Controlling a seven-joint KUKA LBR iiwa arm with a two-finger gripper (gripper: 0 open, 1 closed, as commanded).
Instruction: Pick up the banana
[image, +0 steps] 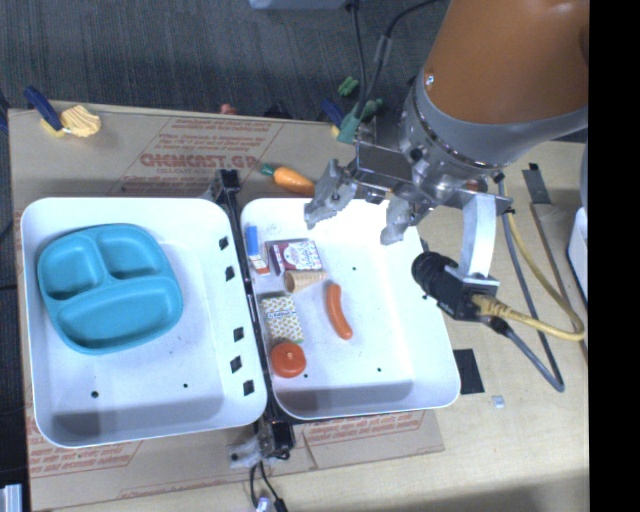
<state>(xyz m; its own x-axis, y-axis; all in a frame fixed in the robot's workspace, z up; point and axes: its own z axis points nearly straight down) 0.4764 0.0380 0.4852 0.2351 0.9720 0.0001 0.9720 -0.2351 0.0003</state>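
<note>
Camera view: the grey and orange arm (500, 70) reaches in from the right, above the back of the right bin (425, 385).
End effector (360, 212): its two fingers stand wide apart with nothing between them, hanging over the rear of the right bin.
Banana (80, 122): no clearly banana-shaped thing lies in either bin. My best guess is the small yellow piece on the bench (180, 150) at the far left corner, outside the bins and beside a blue clip (42, 105). It is too small to be sure.
Right bin contents: a small carton (298, 255), an orange sausage (340, 310) and a round red piece (288, 360).
Left bin (40, 410): holds a blue divided plate (108, 285).
Handling, as a judgement: probably a light, stiff, smooth toy that could slip. Grip it across the narrow middle, with the fingers square to its length.
Distance: the yellow piece lies well apart from the end effector.
</note>
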